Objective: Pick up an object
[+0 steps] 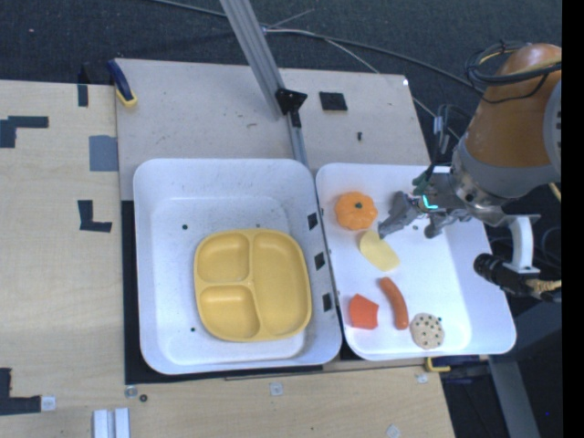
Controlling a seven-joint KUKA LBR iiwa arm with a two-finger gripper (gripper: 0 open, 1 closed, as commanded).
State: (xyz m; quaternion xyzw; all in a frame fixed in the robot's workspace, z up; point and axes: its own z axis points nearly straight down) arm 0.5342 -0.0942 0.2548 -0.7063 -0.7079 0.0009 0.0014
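**Open gripper above the toy food**

The gripper (413,221) hangs over the right bin (474,286). Its two dark fingers are spread apart, one pointing left and one pointing right. Nothing sits between them. A tiny green light glows at its base. I cannot tell if a fingertip touches the bin floor.

Just left of the gripper is one little pumpkin (355,211). It is round, orange and bumpy, with a green stem on top. Just below the left finger lies one pale yellow piece (379,251), smooth and shaped like a wedge. Farther below is one sausage (394,301), long, thin and orange-red. Left of the sausage sits one red-orange block (363,312), with flat sides. Near the bottom edge lies one round cookie (426,330), tan with dark dots. That makes five toy foods, all lying apart from each other.

Far to the left of the gripper is the left bin (164,245). It is white and shallow, like the right one. Inside it rests one yellow plate (252,284), smooth plastic with round corners and three sections.
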